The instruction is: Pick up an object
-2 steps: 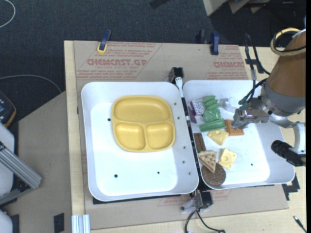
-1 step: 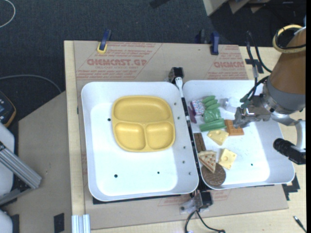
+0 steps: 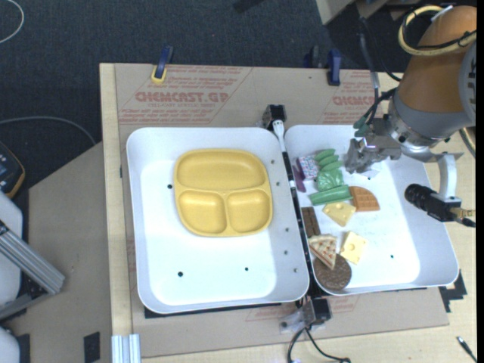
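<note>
Two white bins sat side by side on the bench. Left bin [image 3: 151, 263] held a yellow divided tray [image 3: 224, 190], three compartments, lying flat toward the bin's 12 o'clock half. Right bin [image 3: 412, 255] carried a cluster of toy food along its 9 o'clock side: green pieces [image 3: 328, 178] at the top, a purple-and-white piece [image 3: 306, 166] just beside them at 9 o'clock, a waffle-like brown piece [image 3: 364, 200], cheese wedges [image 3: 340, 212] and [image 3: 354, 246], a sandwich slice [image 3: 324, 249], and a dark round cookie [image 3: 333, 274] at 6 o'clock. Arm came in from 3 o'clock; gripper [image 3: 364, 157] hung at the 2 o'clock edge of the cluster, just beside the green pieces. Claw opening: could not tell. Nothing was seen in its grasp.
</note>
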`<state>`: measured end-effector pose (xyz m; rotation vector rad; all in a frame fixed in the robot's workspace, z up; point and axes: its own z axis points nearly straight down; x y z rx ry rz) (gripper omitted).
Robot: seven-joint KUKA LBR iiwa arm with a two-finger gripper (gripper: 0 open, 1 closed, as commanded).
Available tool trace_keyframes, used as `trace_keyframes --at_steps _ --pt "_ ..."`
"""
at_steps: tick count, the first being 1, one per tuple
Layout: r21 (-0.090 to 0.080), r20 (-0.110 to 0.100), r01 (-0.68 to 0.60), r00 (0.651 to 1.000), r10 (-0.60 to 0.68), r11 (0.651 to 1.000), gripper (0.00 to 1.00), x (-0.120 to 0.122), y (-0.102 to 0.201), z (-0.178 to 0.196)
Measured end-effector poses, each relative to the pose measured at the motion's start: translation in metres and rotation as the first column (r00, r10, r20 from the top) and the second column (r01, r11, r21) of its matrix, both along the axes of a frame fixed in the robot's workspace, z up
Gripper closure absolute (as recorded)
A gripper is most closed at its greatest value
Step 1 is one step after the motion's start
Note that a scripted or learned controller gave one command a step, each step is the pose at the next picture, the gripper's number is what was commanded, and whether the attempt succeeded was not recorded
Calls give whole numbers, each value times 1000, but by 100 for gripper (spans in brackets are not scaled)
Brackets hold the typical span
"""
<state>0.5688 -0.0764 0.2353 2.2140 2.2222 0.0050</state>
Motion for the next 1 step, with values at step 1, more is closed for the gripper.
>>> trace_keyframes --at_steps 1 --pt "0 -1 0 1000 0 1000 100 45 23 -15"
